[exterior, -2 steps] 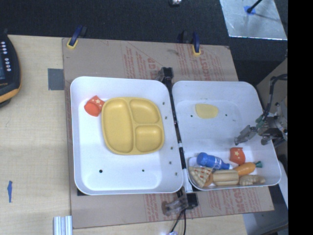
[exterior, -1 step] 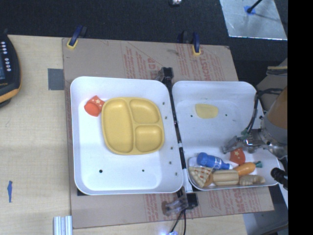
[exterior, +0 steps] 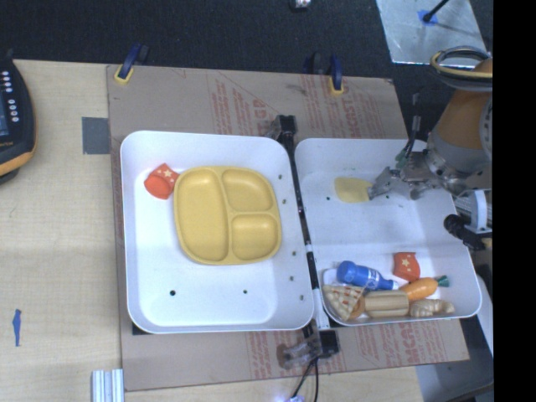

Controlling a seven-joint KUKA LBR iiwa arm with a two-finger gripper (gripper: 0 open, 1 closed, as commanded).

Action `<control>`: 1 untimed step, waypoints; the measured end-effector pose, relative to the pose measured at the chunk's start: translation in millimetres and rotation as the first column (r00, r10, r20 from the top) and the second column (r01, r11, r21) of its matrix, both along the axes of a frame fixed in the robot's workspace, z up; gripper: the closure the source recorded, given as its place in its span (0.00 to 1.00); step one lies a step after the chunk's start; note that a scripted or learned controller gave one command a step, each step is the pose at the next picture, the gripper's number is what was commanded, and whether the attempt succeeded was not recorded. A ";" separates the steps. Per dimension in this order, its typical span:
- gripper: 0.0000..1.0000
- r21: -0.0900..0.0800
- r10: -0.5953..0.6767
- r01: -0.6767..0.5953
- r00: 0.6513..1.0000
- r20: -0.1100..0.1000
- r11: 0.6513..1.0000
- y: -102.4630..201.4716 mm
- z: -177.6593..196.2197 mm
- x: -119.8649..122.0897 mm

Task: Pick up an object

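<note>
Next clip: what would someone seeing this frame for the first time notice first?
Probably the yellow divided plate in the middle of the left bin, with a small red piece at its upper left. Next, the gripper low in the right bin, right beside a pale yellow piece. A huddle of toy foods sits along that bin's near edge, among them a blue bottle and a carrot.
</note>
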State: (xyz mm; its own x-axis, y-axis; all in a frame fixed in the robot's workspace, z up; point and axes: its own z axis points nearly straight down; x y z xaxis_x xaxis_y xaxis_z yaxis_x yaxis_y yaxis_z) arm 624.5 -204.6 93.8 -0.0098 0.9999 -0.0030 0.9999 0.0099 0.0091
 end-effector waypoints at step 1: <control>0.00 0.005 -0.009 0.009 1.000 -0.019 1.000 -6.2 -2.5 -78.8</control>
State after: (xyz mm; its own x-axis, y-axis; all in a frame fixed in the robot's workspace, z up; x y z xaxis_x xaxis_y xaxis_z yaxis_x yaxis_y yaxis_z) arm 545.7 -210.8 91.3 -0.0012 1.0000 0.0017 1.0000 0.0012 -0.0097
